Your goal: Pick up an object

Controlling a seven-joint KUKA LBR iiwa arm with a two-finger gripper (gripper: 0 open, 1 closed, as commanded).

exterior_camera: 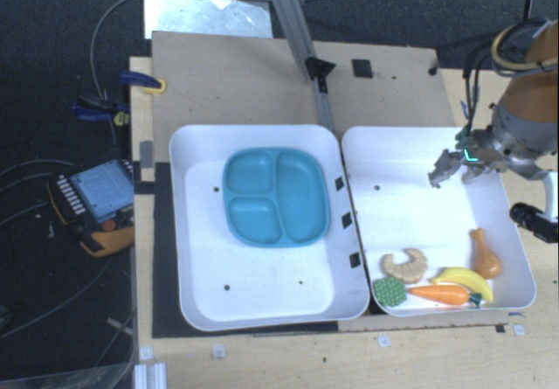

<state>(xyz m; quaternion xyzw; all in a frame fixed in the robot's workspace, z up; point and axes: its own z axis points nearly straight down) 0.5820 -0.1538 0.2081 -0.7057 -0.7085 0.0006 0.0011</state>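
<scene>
Step in hand: approach, nothing grasped yet. Tool [447,166] hovers over the bare upper part of the right bin [384,160]; cannot tell how wide it stands. Candidate objects cluster in that bin's near corner: croissant [403,264], broccoli [389,292], carrot [439,295], banana [465,280], drumstick [484,254]. Blue divided plate [277,196] sits in the left bin [201,291]. Next move, by my judgement: travel toward the near corner and descend over one item, likely the drumstick, which lies most apart.
</scene>
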